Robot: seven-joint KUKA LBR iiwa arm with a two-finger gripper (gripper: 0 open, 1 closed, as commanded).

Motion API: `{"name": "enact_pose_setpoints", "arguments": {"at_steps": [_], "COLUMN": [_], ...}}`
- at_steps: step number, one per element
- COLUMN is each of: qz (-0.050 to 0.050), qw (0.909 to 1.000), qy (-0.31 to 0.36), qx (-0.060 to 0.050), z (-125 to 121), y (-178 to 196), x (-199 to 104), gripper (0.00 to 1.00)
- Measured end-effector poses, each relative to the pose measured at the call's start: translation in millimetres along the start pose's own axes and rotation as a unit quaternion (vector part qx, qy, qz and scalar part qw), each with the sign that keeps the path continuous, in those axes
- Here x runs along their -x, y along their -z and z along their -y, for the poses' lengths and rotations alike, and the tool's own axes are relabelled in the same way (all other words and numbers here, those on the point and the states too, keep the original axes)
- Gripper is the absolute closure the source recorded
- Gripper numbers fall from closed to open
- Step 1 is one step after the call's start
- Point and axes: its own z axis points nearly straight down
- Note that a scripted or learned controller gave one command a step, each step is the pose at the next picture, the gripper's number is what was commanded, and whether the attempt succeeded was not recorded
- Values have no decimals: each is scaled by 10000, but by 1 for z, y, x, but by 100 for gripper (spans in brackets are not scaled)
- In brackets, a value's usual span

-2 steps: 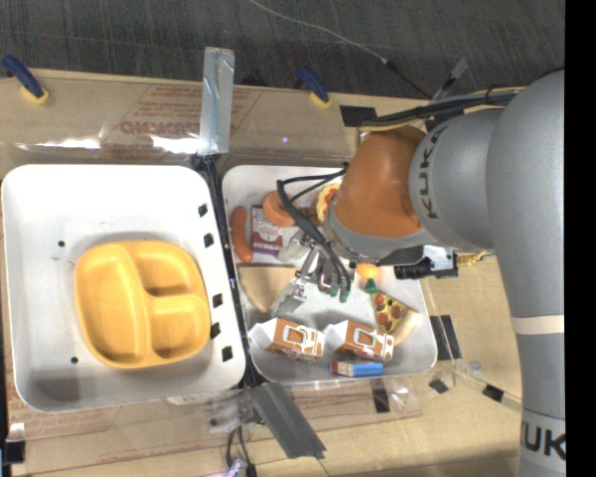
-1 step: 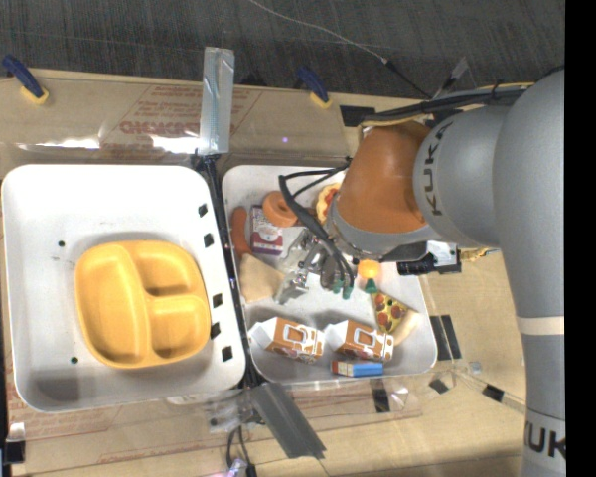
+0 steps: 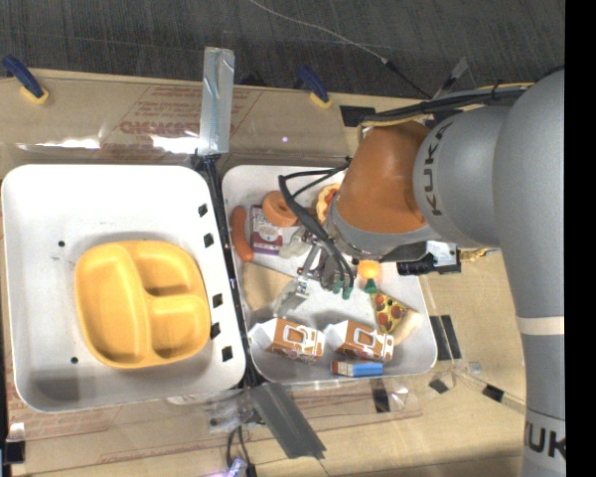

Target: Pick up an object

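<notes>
Left bin (image 3: 25, 266) holds a yellow divided tray (image 3: 142, 302). In the right bin (image 3: 427, 351), the gripper (image 3: 316, 274) hangs above two brown boxes (image 3: 296, 339) just below it; grip state cannot be determined; arm (image 3: 447, 182) hides items behind
</notes>
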Motion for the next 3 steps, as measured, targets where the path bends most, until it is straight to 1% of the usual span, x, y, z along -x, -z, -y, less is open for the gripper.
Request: {"name": "enact_pose_setpoints", "arguments": {"at_steps": [1, 2, 3], "qz": [8, 6, 294], "qw": [10000, 10000, 9987], "qy": [34, 41, 406], "qx": [1, 0, 60], "z": [-1, -1, 17], "y": [10, 10, 9], "x": [1, 1, -53], "gripper": [100, 0, 0]}}
